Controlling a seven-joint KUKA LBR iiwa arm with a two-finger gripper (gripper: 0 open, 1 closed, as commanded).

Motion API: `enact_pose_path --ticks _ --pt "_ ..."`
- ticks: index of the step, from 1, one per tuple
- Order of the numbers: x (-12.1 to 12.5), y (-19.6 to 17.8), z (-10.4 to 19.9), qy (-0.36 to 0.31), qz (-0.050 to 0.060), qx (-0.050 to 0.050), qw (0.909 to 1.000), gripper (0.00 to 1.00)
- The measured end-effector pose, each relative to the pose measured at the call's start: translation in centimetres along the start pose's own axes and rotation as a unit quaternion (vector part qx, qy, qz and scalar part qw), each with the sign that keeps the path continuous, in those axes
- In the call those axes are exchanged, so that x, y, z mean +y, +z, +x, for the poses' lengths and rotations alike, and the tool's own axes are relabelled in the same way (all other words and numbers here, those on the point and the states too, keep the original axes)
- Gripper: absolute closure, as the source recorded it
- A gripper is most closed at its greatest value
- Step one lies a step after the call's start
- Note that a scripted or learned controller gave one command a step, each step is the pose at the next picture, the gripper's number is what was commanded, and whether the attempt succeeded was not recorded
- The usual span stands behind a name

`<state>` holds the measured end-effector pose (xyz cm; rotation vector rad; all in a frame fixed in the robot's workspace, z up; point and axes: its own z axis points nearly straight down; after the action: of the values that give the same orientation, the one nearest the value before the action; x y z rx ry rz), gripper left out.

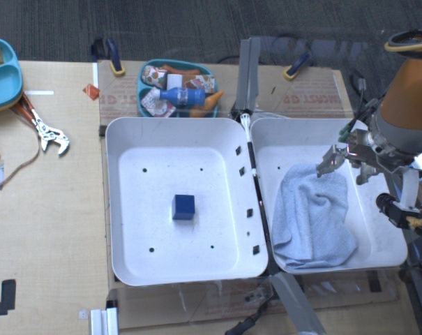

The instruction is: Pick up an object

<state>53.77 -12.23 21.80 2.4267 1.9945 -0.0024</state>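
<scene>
Your wooden surface [50, 208] holds two white bins. Right bin [385, 257]: a gray towel [314, 218] sits just under your jaws [334, 160]; you cannot tell their state. Left bin [127, 257]: a small blue block [184, 207], far left of them.

Faint red lettering runs along the cardboard sheet [305, 96] behind the 2 white bins, seemingly printed upside down and too washed out to read. Packets in the small teal tub [177, 89] carry printing that is too small to make out
</scene>
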Motion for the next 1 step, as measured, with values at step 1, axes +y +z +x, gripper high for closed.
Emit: enact_pose_path --ticks 1 --pt "-0.30 2.11 -4.21 -0.092 0.001 0.000 0.9958 0.00"
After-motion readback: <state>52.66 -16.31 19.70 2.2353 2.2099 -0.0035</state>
